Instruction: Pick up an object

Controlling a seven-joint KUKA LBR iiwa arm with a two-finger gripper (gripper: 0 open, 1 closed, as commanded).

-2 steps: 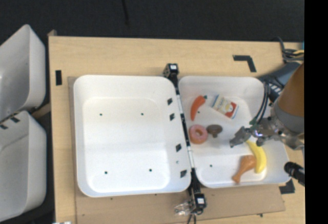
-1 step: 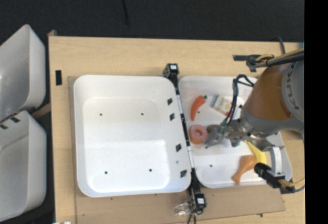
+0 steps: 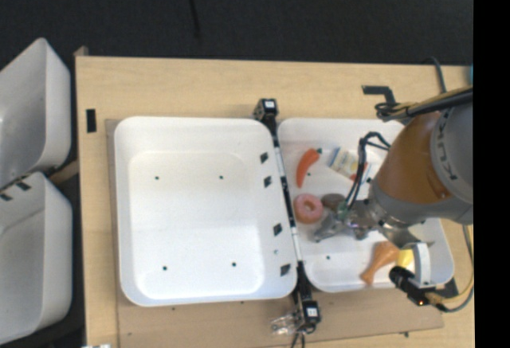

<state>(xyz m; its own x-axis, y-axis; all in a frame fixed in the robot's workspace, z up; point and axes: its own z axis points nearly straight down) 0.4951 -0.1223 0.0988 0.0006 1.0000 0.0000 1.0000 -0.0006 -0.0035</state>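
The right bin (image 3: 335,279) holds several small objects. An orange carrot-shaped piece (image 3: 304,166) lies near its upper left, and a pink ring (image 3: 307,208) sits below it. A pale item with yellow and blue (image 3: 343,161) rests further right. An orange piece (image 3: 378,262) with a yellow item (image 3: 404,258) beside it lies at the lower right. My gripper (image 3: 329,227) is low in this bin, just right of the pink ring, pointing left. A dark grey object (image 3: 331,201) lies right above it. Whether anything sits between the fingers is unclear.
The left bin (image 3: 127,203) lies beside the right one, with a black-clipped divider (image 3: 279,203) between them. The arm's orange band (image 3: 410,163) hangs over the right bin's right half. Cables (image 3: 374,143) loop above the wrist. White shapes (image 3: 28,179) stand off the bench's left edge.
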